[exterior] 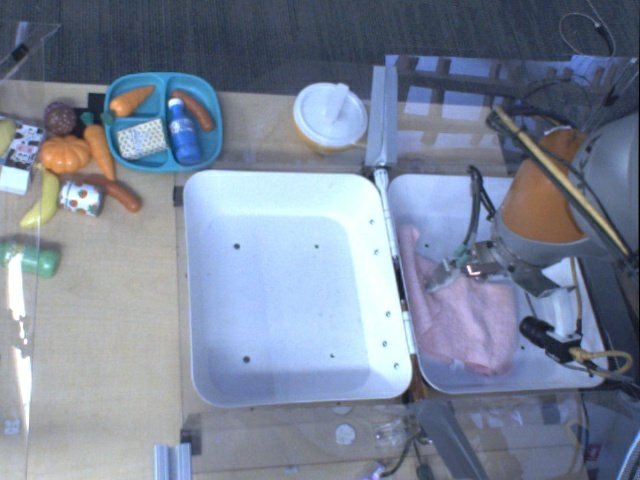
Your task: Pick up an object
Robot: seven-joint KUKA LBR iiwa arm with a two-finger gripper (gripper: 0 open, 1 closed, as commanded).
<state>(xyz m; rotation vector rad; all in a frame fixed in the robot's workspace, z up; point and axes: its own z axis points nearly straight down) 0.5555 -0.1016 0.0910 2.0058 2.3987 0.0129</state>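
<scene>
Over the right bin (560, 373), at the right of the frame, my gripper (462, 265) hangs low above a pink cloth (462, 313). My grey arm (610, 168) comes in from the right edge, with its orange band (538, 208) just above the wrist. How far my fingers are spread I cannot tell; they are small and dark against the cloth, and I cannot make out whether any fold lies between them.

That cloth is soft and pale pink, crumpled into a long heap that runs from the upper left of the right bin down toward its lower middle. Its upper part is narrow and lies against the bin's left wall; its lower part spreads wider and lumpier. My gripper sits at the cloth's upper right edge, touching it or just above it.

At the frame's centre, the left bin (290, 193) is a shallow white tray with small dark dots on its floor.

At the upper left, on the wooden bench (90, 368), a blue divided plate (205, 98) holds a toy carrot (132, 98), a blue bottle (182, 128) and other toy food. Left of it lie a small pumpkin (64, 154), a banana (42, 202) and a green thing (38, 260). Near the top centre stands a white lidded cup (330, 114).
</scene>
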